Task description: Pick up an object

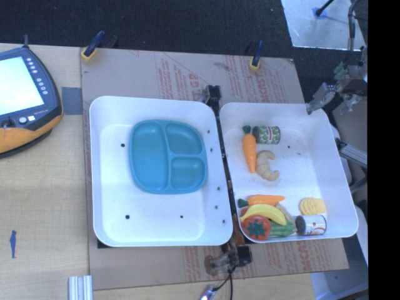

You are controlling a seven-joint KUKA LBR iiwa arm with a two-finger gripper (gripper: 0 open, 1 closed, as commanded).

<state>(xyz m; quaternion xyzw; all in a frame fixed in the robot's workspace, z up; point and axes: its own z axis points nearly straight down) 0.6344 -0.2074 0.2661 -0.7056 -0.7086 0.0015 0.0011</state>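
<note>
White bins sit side by side on the bench point(56, 186). Left bin point(106, 167) carries a blue divided plate point(167, 156). Right bin point(312, 167): toy carrot point(250, 152) and green can point(267, 134) at eleven o'clock, croissant point(269, 166) beside them, banana point(265, 213) and tomato point(257, 228) at seven. Claw point(325, 95) hovers at one o'clock; open or closed, can't tell.
</note>
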